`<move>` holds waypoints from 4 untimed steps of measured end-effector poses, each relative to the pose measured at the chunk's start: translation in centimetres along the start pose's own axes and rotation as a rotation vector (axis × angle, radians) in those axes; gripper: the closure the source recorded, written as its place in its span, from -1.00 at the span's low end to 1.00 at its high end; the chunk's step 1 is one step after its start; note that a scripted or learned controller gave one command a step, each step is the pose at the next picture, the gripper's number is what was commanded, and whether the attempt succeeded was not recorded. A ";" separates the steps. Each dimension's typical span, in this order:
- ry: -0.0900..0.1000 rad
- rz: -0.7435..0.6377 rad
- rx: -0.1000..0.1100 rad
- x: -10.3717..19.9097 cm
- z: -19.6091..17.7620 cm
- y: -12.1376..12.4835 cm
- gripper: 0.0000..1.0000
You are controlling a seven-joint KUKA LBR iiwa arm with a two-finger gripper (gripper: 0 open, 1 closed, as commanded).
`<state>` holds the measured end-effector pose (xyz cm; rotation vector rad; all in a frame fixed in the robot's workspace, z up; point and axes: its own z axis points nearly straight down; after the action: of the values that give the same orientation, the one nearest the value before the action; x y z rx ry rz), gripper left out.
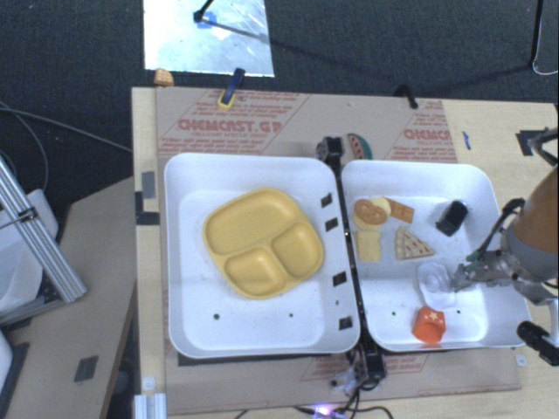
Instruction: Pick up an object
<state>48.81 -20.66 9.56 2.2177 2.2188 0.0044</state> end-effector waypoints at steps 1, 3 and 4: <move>-0.002 -0.005 -0.002 5.5 0.9 0.1 1.00; 0.001 -0.009 -0.007 12.5 -18.4 0.1 1.00; 0.002 -0.011 -0.007 17.9 -27.8 0.1 1.00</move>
<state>48.79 -2.69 37.33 2.2037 2.2281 0.0141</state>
